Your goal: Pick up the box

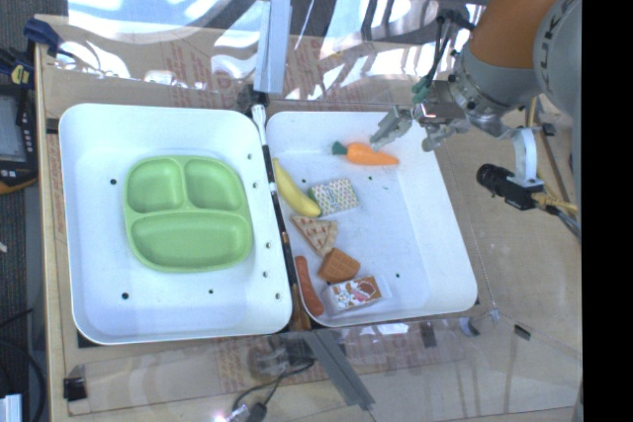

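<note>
While the box point(355, 293) lies untouched (print unreadable), the gripper point(415, 126) hovers spread open.

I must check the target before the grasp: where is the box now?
In the camera view, the box lies in the right bin, near its front edge, just below the bread piece and right of the sausage.

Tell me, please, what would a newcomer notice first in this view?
Probably the green divided plate, alone in the left bin. Next, the toy food clustered in the right bin: a carrot near its far edge, a banana by the left wall, and a small box near the front. The end effector hovers beside the carrot.
</note>
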Controlling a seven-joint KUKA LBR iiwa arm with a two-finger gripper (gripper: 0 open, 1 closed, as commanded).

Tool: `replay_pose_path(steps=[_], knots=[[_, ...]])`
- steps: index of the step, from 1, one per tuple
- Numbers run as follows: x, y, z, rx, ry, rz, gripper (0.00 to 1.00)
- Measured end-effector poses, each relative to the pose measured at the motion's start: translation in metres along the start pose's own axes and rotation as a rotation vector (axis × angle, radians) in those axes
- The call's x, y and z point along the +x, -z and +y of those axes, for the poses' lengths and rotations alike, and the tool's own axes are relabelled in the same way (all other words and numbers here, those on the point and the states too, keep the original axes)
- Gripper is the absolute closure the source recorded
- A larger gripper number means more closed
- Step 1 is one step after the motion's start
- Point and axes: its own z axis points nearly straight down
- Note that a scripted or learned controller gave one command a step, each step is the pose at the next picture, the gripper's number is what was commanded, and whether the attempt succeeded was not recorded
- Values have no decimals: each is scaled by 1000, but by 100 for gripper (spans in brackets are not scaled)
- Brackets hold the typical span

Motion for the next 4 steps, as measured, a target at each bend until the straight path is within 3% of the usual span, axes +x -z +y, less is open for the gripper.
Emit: replay_pose_path(steps=[1, 2, 3, 4], knots=[[61, -85, -4, 1, 136, -1, 0], [38, -174, 4, -11, 346, -4, 0], [37, -160, 7, -17, 351, -8, 100], [64, -31, 52, -6, 498, -4, 100]])
